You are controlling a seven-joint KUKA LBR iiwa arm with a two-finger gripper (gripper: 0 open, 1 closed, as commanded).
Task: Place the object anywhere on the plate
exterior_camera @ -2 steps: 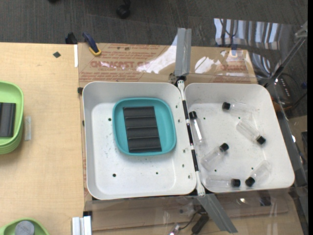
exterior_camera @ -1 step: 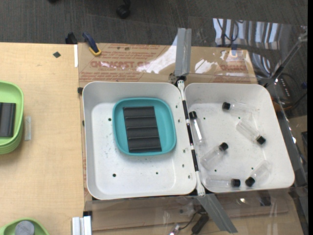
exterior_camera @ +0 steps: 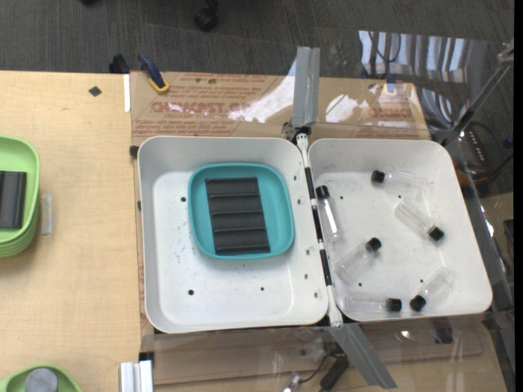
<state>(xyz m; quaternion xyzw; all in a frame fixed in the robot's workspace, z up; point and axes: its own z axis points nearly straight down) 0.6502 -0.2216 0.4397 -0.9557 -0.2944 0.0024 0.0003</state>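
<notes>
The right bin holds several clear plastic vials with black caps, lying on their sides and scattered well apart: one near the top, one against the divider at the left wall, one toward the right, one near the middle, and two along the front edge. The teal plate sits in the left bin, with a dark ribbed insert on it. How the fingers stand cannot be told.

The vials look light, stiff and smooth, so one probably rolls or slips away if pinched off-centre or pushed from the side. Being transparent, their bodies are hard to pick out against the white floor; the black caps are the clearer cue. A grasp across the barrel, with the fingers closing square to its long axis, seems safest. The middle vial has open floor around it and looks the easiest pick; the one along the divider leaves little room on one side.
</notes>
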